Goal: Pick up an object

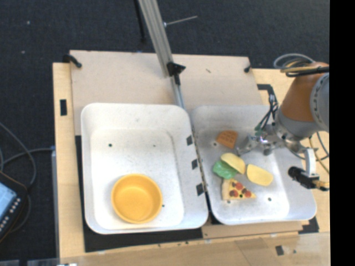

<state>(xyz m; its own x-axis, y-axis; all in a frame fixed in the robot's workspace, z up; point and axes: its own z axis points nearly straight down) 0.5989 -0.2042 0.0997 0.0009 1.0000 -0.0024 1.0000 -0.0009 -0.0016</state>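
the arm (302, 101) reaches in from the right over the right bin (299, 206), its orange band above the wrist, and the gripper (250, 144) hangs low in the bin's upper middle, just right of the brown piece (227, 138). whether the claw is open or closed cannot be told at this slant, and nothing shows held in it, so the pick is judged as not yet done. the candidates all lie in the right bin: the brown piece near the top, the yellow-green piece (233, 163) with a green piece (222, 170) touching its lower left, the yellow slice (259, 175) just to their right, and the pizza slice (237, 190) below them, close to the front. the left bin (100, 126) holds a yellow bowl (136, 198) in its lower part, well apart from the gripper. the nearest things to the claw are the brown piece and the yellow-green piece, so one of those is the likely target, though which cannot be told. what is left, by this reckoning, is the whole grasp: settle over a piece, close on it and lift it clear of the bin
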